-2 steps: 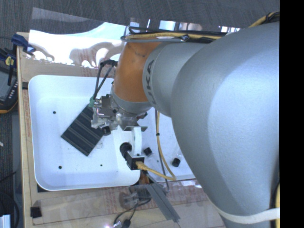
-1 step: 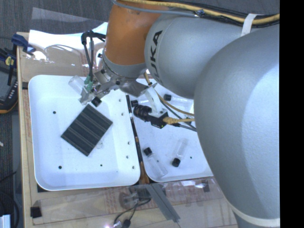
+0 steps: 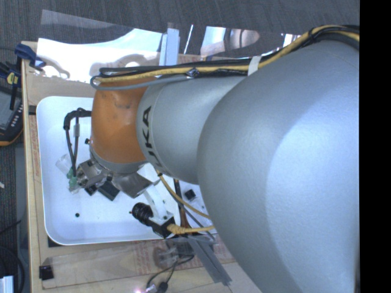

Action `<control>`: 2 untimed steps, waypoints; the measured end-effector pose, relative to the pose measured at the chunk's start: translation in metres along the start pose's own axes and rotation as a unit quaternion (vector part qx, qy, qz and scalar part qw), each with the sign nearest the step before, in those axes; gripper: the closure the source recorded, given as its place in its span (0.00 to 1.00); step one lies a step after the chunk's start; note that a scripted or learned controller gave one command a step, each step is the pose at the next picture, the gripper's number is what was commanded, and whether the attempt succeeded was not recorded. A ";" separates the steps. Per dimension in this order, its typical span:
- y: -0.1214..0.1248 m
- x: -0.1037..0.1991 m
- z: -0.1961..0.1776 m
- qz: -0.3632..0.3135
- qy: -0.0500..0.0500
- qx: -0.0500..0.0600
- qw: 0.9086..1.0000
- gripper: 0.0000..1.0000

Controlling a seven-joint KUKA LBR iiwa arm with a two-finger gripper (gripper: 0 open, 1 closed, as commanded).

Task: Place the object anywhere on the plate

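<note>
The grey arm with its orange band (image 3: pixel 119 127) covers most of the camera view and reaches down into the left white bin (image 3: pixel 52 224). My gripper (image 3: pixel 91 180) sits low over the bin's left half, its dark parts close to the floor. A small clear and green item (image 3: pixel 68 174) lies right against the gripper's left side. I cannot tell whether it is touching the gripper or held by it. The arm hides the right bin and much of the left bin's floor.
A tiny dark speck (image 3: pixel 77 215) lies on the bin floor below the gripper. Black cable fittings (image 3: pixel 142 211) hang from the arm near the bin's front wall. The wooden bench edge (image 3: pixel 91 264) runs along the front, with dark devices (image 3: pixel 9 112) at the far left.
</note>
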State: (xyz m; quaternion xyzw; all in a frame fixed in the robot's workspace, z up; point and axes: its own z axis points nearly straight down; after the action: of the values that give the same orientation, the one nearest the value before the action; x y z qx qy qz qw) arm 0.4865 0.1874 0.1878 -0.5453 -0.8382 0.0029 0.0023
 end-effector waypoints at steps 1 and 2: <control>-0.031 -0.044 -0.071 -0.010 0.000 -0.003 1.000 1.00; -0.065 -0.120 -0.205 0.108 0.001 -0.004 0.994 1.00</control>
State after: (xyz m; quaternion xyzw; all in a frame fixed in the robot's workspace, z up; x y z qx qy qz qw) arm 0.4768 0.0515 0.3931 -0.6330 -0.7742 -0.0008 0.0004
